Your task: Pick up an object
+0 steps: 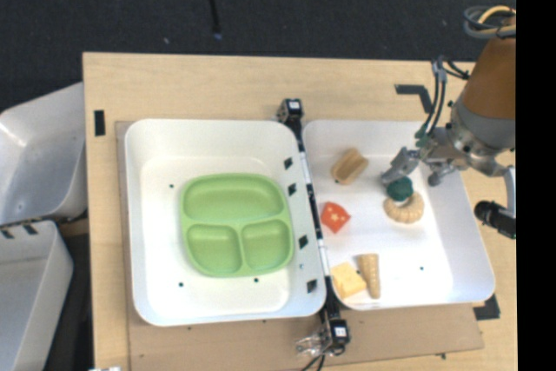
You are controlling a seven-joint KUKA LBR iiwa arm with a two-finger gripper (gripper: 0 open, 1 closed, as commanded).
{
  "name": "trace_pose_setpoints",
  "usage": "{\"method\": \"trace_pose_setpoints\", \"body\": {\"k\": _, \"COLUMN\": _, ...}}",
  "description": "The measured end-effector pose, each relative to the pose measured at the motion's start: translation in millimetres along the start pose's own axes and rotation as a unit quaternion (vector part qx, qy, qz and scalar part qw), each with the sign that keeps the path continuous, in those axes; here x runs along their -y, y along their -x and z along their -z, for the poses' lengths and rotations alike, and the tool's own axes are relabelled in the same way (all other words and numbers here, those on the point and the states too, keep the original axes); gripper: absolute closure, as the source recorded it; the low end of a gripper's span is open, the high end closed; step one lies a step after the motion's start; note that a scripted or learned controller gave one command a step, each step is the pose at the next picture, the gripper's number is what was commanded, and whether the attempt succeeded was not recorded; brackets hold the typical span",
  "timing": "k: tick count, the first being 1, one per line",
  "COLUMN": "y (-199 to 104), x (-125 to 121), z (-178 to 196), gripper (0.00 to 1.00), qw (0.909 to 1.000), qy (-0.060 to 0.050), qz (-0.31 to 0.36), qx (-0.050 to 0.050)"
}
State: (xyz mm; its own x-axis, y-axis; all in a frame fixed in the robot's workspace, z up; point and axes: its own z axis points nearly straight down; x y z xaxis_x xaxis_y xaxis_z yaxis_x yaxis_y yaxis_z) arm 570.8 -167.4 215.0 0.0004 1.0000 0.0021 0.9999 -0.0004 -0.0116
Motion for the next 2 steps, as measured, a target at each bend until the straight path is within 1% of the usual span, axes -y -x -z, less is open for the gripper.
{"method": "trace_pose_setpoints", "body": {"k": 1, "y": 0, "x": -2, "z": 6, "gripper": 0.00, "qw": 1.0000, "qy": 0.005, "qz": 0.001, "qx": 0.001}}
{"method": "trace_pose_setpoints", "body": {"k": 2, "y": -3, "x": -6, "z": -58, "gripper": 0.00, "qw": 1.0000, "qy": 0.003, "qz": 0.001, "qx": 0.001}}
